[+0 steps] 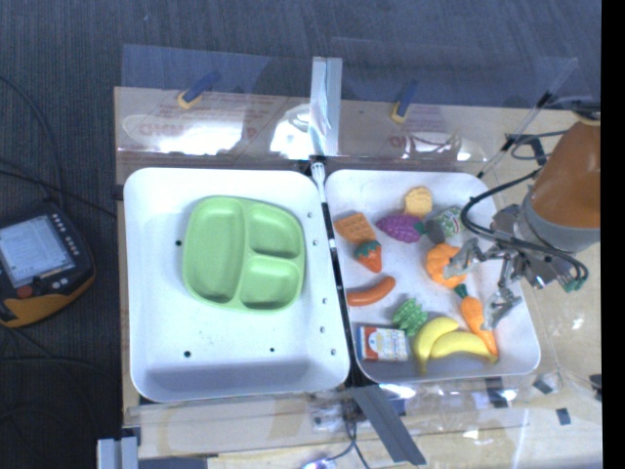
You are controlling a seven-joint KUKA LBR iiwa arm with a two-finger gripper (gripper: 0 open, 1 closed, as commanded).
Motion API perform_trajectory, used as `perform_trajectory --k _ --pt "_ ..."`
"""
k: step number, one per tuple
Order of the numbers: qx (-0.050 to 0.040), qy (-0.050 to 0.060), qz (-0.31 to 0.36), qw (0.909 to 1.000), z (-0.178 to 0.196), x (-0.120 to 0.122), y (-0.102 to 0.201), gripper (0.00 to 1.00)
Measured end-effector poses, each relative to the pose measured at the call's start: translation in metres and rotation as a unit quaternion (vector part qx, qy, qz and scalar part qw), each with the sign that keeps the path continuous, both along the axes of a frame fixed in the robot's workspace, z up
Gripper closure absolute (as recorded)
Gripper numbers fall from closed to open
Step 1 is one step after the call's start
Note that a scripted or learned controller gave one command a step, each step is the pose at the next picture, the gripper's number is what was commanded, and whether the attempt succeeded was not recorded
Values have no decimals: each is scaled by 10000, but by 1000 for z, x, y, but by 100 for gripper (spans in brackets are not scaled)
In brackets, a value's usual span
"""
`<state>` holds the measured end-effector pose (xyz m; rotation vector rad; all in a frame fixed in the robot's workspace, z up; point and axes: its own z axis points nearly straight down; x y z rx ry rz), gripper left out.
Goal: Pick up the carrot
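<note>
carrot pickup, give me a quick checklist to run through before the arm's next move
1. Small orange plastic carrot in view in the right white bin: ok.
2. End effector above the carrot's end of the bin: ok.
3. Carrot between its fingers: cannot tell.
4. Space around the carrot: not ok, yellow plastic bananas touch it.
5. Round orange plastic pumpkin lies close beside the end effector: not ok.
6. Green divided plastic plate sits apart in the left white bin: ok.

The arm (571, 189) reaches in from the right edge of the frame, orange band up, gripper (488, 279) spread wide, pointing lower left.
</note>
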<state>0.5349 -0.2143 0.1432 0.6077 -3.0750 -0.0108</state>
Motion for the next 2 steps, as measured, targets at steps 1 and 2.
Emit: perform_trajectory --k 1,2 --pt "-33 -88 -703 9975 -53 5 -8 0" --pt "-52 -132 -694 9975 -40 8 -7 100"
